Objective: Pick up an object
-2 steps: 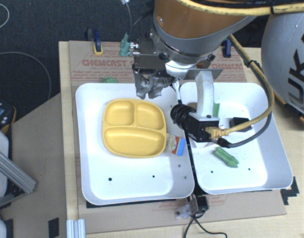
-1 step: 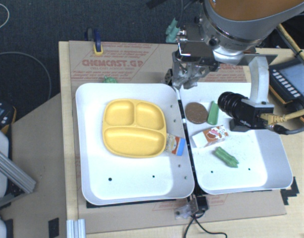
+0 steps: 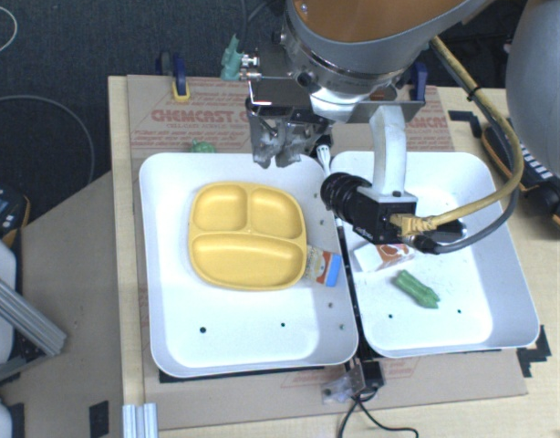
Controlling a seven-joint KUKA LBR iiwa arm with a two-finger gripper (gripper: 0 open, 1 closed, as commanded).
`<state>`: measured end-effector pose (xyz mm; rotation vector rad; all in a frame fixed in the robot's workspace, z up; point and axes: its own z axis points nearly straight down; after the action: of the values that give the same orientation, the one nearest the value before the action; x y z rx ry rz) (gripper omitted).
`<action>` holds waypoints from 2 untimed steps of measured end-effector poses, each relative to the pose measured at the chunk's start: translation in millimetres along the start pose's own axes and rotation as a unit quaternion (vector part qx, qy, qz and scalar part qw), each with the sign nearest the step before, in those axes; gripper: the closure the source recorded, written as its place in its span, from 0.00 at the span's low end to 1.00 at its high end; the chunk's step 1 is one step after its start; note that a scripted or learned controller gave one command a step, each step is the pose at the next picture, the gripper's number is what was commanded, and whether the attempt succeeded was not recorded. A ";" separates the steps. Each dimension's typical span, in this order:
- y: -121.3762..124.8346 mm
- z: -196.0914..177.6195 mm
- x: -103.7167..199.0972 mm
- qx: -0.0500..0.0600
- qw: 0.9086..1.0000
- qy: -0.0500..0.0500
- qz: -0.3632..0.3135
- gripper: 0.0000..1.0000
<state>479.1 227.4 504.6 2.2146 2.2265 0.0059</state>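
The bench (image 3: 125,245) carries two white bins; the gripper (image 3: 278,149) hangs over the left bin's (image 3: 171,336) far edge, holding nothing visible, jaw gap unclear, above the yellow plate (image 3: 248,235).

Bench (image 3: 125,245) under two white bins (image 3: 171,327)

Bright and even from overhead. Mild glare off the white bins (image 3: 171,318) and the glossy yellow plate (image 3: 247,235). Soft short shadows only (darkest under the arm (image 3: 371,26), which looms large and slightly blurred). Elsewhere fairly sharp, a little grainy.
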 end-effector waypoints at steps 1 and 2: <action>-0.6 21.3 -59.9 0.004 1.000 -0.002 0.006 1.00; -0.8 40.5 -0.3 0.004 1.000 -0.001 0.000 1.00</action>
<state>478.5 227.2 464.1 2.2175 2.2290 -0.0062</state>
